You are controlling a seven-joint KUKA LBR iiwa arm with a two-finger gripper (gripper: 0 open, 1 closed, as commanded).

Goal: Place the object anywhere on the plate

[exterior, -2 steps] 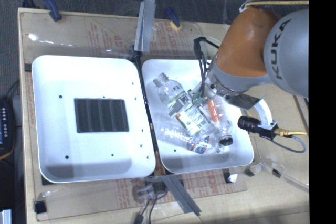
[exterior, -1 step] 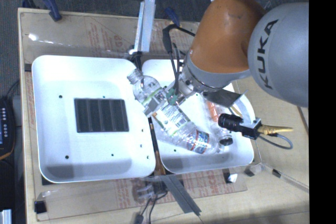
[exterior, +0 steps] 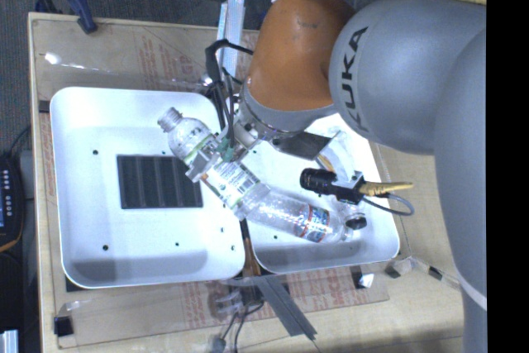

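A dark ribbed plate (exterior: 157, 182) lies flat in the left bin (exterior: 83, 128). A clear plastic bottle (exterior: 186, 136) with a pale cap hangs tilted over the left bin's right part, just beyond the plate's far right corner, its cap pointing to the far left. My gripper (exterior: 216, 153) sits at the bottle's lower end and is shut on it. The wrist and orange band cover the space behind it.
A second clear bottle (exterior: 293, 217) with a red and blue label lies on its side in the right bin (exterior: 380, 248). Another clear, labelled bottle (exterior: 234, 182) rests by the divider between the bins. The arm overhangs the right bin's back half.
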